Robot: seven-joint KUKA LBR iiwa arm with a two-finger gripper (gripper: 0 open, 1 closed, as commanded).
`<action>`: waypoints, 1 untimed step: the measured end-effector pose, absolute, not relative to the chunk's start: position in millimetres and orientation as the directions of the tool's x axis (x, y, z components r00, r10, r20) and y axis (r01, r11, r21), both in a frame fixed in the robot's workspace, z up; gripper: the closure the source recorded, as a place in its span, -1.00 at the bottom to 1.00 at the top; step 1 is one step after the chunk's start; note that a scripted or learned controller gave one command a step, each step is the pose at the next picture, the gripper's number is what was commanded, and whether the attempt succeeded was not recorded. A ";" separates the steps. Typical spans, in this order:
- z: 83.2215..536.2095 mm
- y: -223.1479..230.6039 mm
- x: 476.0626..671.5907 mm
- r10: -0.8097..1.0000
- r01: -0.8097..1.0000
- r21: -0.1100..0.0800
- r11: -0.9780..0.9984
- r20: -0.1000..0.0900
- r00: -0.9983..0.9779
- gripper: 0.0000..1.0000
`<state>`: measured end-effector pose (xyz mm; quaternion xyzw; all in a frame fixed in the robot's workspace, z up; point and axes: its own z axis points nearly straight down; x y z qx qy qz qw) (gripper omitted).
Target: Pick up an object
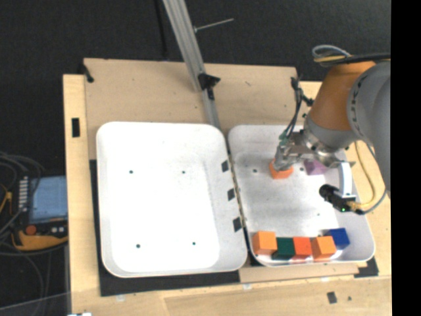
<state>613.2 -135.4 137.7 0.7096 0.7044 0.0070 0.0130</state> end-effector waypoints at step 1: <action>202.4 -139.1 614.1 1.000 1.000 0.008 0.002 -0.001 -0.002 1.00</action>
